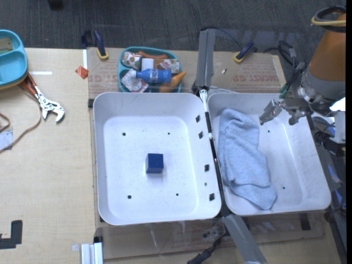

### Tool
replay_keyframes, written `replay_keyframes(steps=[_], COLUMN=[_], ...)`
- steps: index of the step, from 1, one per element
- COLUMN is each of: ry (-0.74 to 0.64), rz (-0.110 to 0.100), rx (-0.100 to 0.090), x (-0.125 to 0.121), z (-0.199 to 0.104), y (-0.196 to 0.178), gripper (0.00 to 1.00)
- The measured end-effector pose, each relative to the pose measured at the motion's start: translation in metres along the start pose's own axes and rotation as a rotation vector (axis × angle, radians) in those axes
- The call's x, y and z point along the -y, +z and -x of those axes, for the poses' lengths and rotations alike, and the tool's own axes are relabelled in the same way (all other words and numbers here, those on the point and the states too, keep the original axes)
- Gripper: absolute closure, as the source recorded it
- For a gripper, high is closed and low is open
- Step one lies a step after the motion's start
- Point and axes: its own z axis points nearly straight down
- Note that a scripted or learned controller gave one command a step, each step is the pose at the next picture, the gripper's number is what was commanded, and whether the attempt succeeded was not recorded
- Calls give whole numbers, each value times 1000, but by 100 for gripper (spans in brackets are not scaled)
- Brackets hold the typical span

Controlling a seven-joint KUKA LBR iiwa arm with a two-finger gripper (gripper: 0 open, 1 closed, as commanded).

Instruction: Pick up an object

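A small blue cube (155, 163) sits near the middle of the left bin (102, 164). A crumpled pale blue-grey towel (245, 158) lies in the left half of the right bin (308, 175). My gripper (280, 115) hangs over the far right part of the right bin, just right of the towel's upper edge. Its fingers are spread open and nothing is between them. The grey arm with its orange band (330, 54) comes in from the upper right.
Behind the left bin stands a teal bowl (149, 70) packed with small items. A wrench (49, 109) and a blue tray (11, 56) lie on the wooden bench at left. A metal post (204, 59) rises between the bins at the back.
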Motion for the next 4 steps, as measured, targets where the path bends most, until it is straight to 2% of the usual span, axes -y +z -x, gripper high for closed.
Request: replay_keyframes(steps=[1, 2, 3, 4], ry=[87, 117, 377, 444], rz=[1, 2, 1, -3], rx=[0, 2, 1, 1], x=[50, 98, 70, 18], z=[12, 24, -47, -111], y=[-41, -112, -135, 15], gripper=[0, 0, 0, 0])
